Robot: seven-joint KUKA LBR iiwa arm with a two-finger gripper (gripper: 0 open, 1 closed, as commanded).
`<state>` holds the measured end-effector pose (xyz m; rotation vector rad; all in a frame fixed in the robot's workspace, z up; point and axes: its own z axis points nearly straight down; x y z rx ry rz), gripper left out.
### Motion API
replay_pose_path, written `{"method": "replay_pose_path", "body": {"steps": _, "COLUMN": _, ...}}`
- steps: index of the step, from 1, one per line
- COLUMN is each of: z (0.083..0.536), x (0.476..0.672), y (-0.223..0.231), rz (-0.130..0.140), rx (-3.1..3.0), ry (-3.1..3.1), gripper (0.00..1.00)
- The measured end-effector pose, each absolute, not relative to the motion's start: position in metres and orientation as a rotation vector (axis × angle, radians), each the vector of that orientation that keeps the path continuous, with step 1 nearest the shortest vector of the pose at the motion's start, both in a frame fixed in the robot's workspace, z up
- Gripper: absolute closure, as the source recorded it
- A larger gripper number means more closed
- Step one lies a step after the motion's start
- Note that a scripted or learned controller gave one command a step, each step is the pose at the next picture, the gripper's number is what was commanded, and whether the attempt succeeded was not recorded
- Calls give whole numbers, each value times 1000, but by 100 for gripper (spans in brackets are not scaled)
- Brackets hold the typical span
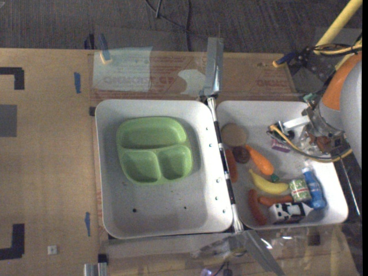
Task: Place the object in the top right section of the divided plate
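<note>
"Two bins are seen; where is the divided plate (154, 149) found?"

"In the left bin (172, 211), well apart from the end effector (307, 134) over the right bin (259, 111). It is green and three-sectioned. The end effector's state cannot be told."

My target, the green divided plate (154, 149), lies flat in the left white bin (109, 171), toward its upper half and turned a little askew. It has one long section across the top and two smaller ones below; all three are bare. The things I may choose from sit in the right bin (336, 209): a carrot (261, 162), a banana (268, 183), a brown disc (234, 134), a blue bottle (314, 187), a small green can (299, 190) and a black-and-white carton (288, 211).
</note>
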<state>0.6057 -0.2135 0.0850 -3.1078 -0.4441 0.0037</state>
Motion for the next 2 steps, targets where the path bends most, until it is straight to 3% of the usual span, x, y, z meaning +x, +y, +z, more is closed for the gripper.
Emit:
{"method": "replay_pose_path", "body": {"steps": 1, "z": 95, "x": 606, "y": -212, "rz": 7, "rx": -3106, "ry": -452, "gripper": 100}}
{"method": "replay_pose_path", "body": {"steps": 2, "z": 95, "x": 607, "y": -211, "rz": 8, "rx": -3106, "ry": -453, "gripper": 0}}
